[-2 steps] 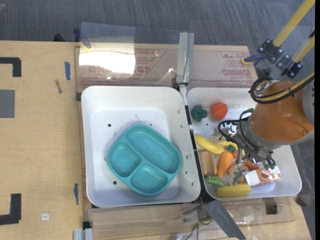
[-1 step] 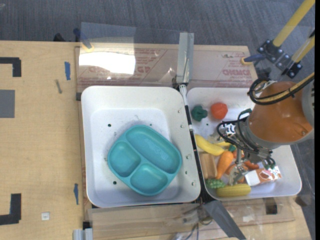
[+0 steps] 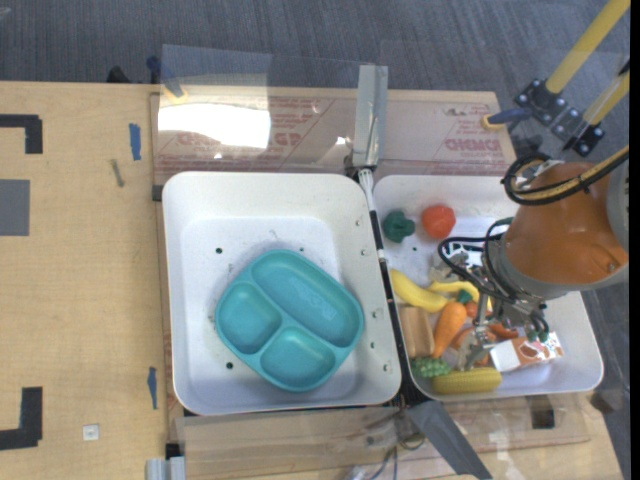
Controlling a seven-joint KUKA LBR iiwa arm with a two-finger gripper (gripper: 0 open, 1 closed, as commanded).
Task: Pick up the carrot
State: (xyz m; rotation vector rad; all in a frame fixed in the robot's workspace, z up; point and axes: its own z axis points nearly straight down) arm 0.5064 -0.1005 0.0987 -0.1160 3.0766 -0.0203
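Observation:
The carrot (image 3: 449, 326) is orange and lies tilted in the right bin (image 3: 580, 368), among other toy foods near the bin's front. My gripper (image 3: 481, 330) hangs low over that bin, just right of the carrot and close against it. The grey wrist and orange band above it cover the bin's right middle. I cannot make out anything held in the gripper.
Around the carrot lie a yellow banana (image 3: 415, 290), a corn cob (image 3: 466, 379), a green vegetable (image 3: 430, 366) and a white-and-red packet (image 3: 532, 349). A red tomato (image 3: 437, 220) and a green item (image 3: 398, 226) sit at the back. The left bin (image 3: 190, 228) holds a teal divided plate (image 3: 290, 318).

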